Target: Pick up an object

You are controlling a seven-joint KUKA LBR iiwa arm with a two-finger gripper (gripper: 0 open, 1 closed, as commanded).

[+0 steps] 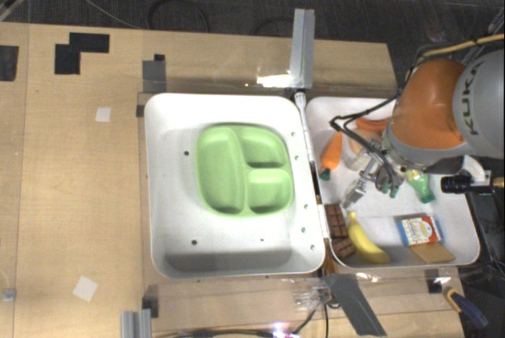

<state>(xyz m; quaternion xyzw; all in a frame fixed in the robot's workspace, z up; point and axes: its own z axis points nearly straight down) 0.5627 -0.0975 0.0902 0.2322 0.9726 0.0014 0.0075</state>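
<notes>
We saw the wooden bench (71,194) carrying two shallow white bins side by side. The left bin (170,170) was the larger in our view, and a green divided tray (241,169) lay in its middle, with one long compartment on the left and two smaller ones on the right.

The grey arm (477,103), with its orange band (430,107), reached in from the right and hung over the right bin (465,226). Its gripper (364,185) pointed down and to the left over the middle of that bin, just above the bin floor. We could not tell how the jaws stood; they were too small and too tangled with cables for us to judge, and we saw nothing held between them.

The things to pick all lay in the right bin. A yellow banana (364,242) lay near the front, just below the gripper and apart from it. A brown chocolate-like bar (339,232) sat beside the banana along the bin's left wall. An orange carrot-shaped piece (332,152) lay tilted at the upper left. A small blue-and-white packet (417,231) lay to the right of the banana, with a tan block (432,253) just in front of it. A small green item (419,186) showed under the wrist, partly hidden.
</notes>
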